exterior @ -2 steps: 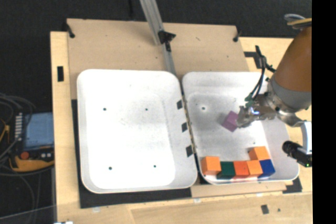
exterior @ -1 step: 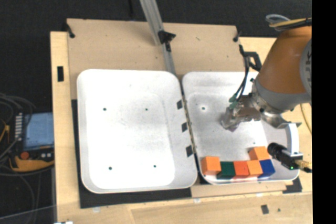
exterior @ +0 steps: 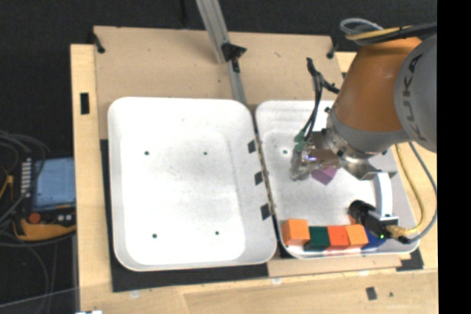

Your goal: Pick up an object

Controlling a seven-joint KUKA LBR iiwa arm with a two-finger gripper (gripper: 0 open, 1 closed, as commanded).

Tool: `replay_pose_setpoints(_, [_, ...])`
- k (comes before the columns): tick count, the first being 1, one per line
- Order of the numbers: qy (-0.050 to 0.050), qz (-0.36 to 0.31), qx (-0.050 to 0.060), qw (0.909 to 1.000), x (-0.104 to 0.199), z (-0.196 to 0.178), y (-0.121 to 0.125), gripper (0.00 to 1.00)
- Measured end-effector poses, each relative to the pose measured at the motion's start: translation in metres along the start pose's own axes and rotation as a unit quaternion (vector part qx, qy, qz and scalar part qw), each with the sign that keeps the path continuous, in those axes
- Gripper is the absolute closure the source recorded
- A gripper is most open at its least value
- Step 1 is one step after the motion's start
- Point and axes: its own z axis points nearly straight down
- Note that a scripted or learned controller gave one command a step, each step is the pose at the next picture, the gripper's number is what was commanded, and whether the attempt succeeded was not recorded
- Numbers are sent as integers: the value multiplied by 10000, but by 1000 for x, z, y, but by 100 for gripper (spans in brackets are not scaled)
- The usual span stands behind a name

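Hovering low in the right bin (exterior: 274, 120), gripper (exterior: 303, 162) sits right beside a purple block (exterior: 323, 174), grasp state unreadable from this angle, so I'd call the pick unconfirmed; orange and green blocks (exterior: 327, 235) along the near wall look untouched.

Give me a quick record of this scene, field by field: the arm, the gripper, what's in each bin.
arm: grey with orange band, reaching over the right bin
gripper: low inside the right bin, next to a purple object
grasp: cannot tell
right bin, near edge: row of blocks, orange block, green block, two more orange blocks
left bin: white, a few dark dots on its floor
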Motion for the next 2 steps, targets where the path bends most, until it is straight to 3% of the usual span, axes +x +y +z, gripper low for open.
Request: replay_pose_setpoints(2, [-2,0,23,10000,119,4,7,100])
